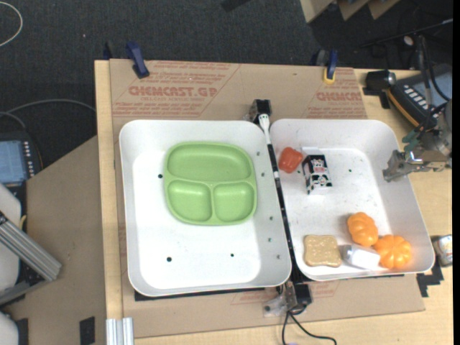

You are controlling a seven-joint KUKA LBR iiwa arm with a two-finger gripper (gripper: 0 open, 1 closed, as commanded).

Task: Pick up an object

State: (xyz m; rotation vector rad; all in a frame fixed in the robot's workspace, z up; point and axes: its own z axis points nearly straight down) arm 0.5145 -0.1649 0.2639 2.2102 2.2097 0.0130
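A: Where do we see the two-finger metal gripper [399,165]?

B: At the right rim of the right-hand shallow white bin [374,131], reaching in from the right. We cannot tell how its jaws stand; it is small and partly cut off, and we see nothing between its fingers.

A: And the things we might pick?

B: All lie in that same bin. The small black-and-white cow figure [317,173] is nearest, well left of the gripper, with the orange-red rounded toy [290,159] just beside it by the bin's left wall. Toward the near edge sit two orange toy pumpkins, the smaller pumpkin [362,228] and the larger pumpkin [394,251], touching or nearly so.

A: Anything crowding them?

B: A white tube-like piece [361,257] lies against the larger pumpkin, and a tan toy slice of toast [321,251] rests just left of it. We cannot make out what the white piece is.

A: The other bin?

B: The left-hand white bin [144,214] holds a light green three-compartment plastic tray [210,182], well apart from the gripper.
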